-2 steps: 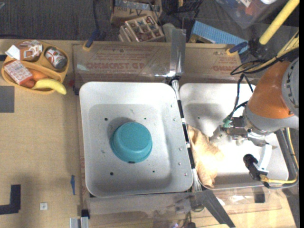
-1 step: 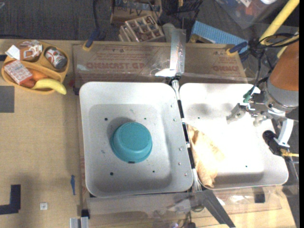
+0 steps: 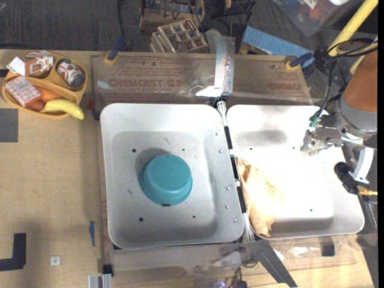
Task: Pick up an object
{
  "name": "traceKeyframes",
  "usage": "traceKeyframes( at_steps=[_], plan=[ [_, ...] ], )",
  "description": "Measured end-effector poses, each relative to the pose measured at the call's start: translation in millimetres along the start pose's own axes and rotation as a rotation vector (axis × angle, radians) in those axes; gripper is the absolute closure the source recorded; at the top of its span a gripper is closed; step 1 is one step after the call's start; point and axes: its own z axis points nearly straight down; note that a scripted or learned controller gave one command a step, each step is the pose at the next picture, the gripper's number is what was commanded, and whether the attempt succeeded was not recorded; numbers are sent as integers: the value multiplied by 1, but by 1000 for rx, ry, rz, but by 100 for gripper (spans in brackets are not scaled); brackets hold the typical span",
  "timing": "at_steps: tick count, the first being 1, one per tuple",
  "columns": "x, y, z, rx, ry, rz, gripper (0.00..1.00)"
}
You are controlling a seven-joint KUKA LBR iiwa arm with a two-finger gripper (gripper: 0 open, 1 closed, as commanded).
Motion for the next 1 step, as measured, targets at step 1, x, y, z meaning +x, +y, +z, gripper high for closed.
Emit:
traceKeyframes(
  at_steps=[1],
  plan=[
    [0, 0, 0, 0, 0, 0, 0]
  ],
)
